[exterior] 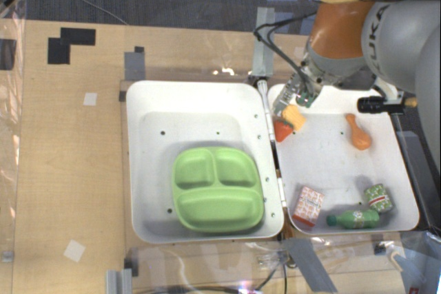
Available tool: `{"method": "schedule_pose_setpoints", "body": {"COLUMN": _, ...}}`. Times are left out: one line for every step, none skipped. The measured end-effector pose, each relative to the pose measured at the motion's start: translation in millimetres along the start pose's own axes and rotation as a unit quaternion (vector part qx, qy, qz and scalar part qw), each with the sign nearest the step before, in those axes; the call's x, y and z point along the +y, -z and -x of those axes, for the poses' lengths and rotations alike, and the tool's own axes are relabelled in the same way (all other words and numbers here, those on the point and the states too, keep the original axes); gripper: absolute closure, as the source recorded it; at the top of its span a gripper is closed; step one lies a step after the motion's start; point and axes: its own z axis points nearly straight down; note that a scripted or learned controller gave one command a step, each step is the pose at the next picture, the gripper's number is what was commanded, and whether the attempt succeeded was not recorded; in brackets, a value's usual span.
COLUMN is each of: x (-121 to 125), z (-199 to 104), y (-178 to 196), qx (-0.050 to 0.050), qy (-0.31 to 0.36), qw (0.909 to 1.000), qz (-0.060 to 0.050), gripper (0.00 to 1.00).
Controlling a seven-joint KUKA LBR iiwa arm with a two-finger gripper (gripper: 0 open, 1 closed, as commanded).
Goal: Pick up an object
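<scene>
Right now I see my hand (295, 101) low at the right bin's (406, 217) upper-left corner, touching a pale yellow toy piece (295, 116) beside a red one (283, 129); I cannot tell its grip. Crowding against the wall could spoil the pick.

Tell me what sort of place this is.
Probably a robotics lab's grasping test bench: a wooden bench with taped-down fixtures, two white bins holding toy food and a green plate, and an arm's claw working over them.
</scene>
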Motion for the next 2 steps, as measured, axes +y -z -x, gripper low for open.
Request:
{"method": "schedule_pose_setpoints", "body": {"x": -40, "z": -18, "y": 26, "qx": 0.003, "qy": 0.235, "qw": 0.9721, "qz": -0.003, "gripper": 1.00}}
{"method": "schedule_pose_setpoints", "body": {"x": -65, "z": -52, "y": -5, "qx": 0.005, "qy": 0.023, "qw": 0.9997, "qz": -0.005, "gripper": 1.00}}
